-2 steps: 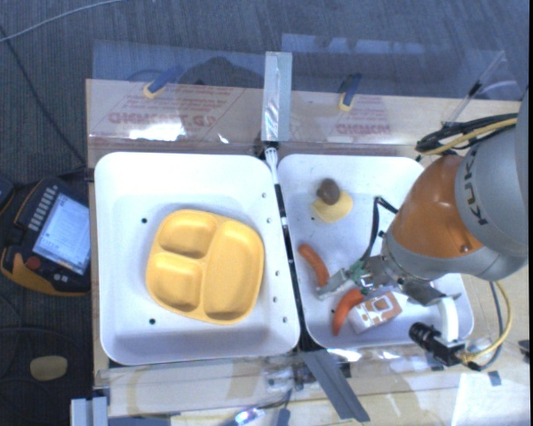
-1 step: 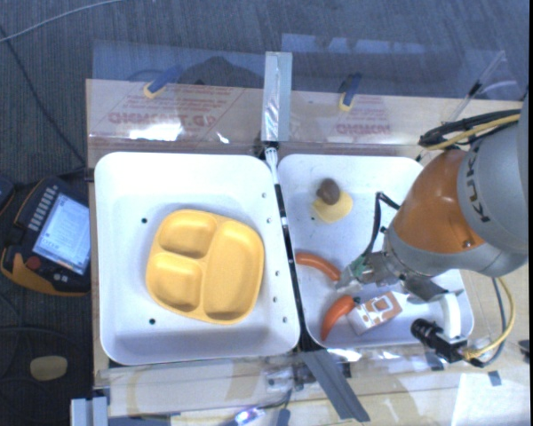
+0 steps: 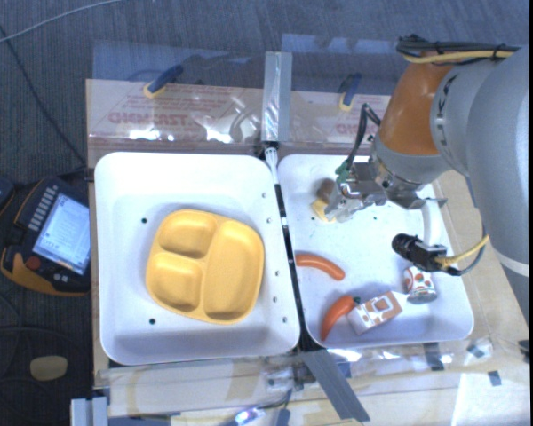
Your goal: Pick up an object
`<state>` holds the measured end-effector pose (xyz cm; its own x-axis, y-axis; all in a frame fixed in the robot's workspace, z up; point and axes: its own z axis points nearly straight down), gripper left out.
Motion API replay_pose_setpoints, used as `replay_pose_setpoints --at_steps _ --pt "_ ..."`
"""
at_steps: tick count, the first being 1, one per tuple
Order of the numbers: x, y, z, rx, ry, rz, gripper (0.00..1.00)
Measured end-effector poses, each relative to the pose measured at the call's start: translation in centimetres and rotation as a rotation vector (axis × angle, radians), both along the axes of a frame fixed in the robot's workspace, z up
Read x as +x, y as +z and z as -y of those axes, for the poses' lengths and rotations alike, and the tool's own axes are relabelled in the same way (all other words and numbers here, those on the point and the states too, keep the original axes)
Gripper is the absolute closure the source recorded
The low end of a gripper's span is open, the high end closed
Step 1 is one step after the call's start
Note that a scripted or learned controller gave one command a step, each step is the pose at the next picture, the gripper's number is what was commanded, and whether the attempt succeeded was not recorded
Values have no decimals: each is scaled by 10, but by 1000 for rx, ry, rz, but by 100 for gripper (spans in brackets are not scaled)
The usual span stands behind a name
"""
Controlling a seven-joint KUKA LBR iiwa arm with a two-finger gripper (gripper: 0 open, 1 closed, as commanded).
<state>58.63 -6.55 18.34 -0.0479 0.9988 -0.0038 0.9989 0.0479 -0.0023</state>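
Yellow and small, an object (image 3: pixel 321 206) lies near the far edge of the right bin (image 3: pixel 457 327), and my pincer (image 3: pixel 346 199) sits low just beside it; whether it is spread or closed I cannot tell. Toward that bin's near edge lie two orange sausages (image 3: pixel 320 264), a small carton (image 3: pixel 376 311) and a little can (image 3: pixel 419 282). A yellow divided plate (image 3: pixel 204 264) rests mid-floor in the left bin (image 3: pixel 115 238).
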Motion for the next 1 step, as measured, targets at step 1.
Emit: replay_pose_setpoints --at_steps 1 --pt "0 0 0 0 0 -1 0"
